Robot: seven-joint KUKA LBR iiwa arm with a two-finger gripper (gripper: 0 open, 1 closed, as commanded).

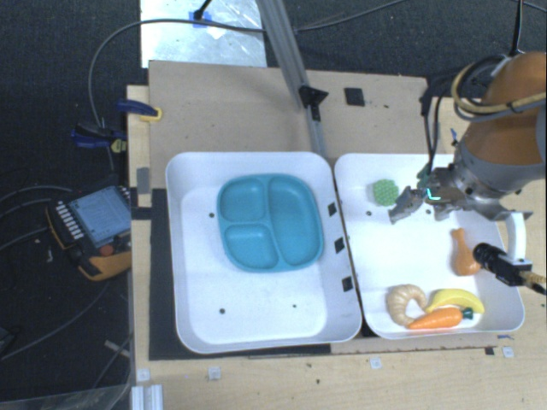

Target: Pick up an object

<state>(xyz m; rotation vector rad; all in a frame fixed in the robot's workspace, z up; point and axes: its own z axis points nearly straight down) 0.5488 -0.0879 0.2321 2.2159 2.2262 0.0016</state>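
The gripper point(408, 205) is hanging low over the right bin point(376, 314) with its fingers spread and nothing between them, aiming at the green ball point(385, 192) just beside its tips. Nearer the camera, the croissant point(404, 301), carrot point(437, 319) and banana point(455, 299) are lying bunched against the bin's front wall, likely awkward to reach. Well beyond the gripper's tips, the blue divided plate point(270, 222) is sitting in the left bin point(192, 314).

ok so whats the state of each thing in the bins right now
blue divided plate: flat in left bin, nothing on it
green ball: loose, beside the gripper
orange bottle: lying down, right bin
croissant: lying by front wall
banana: lying beside carrot
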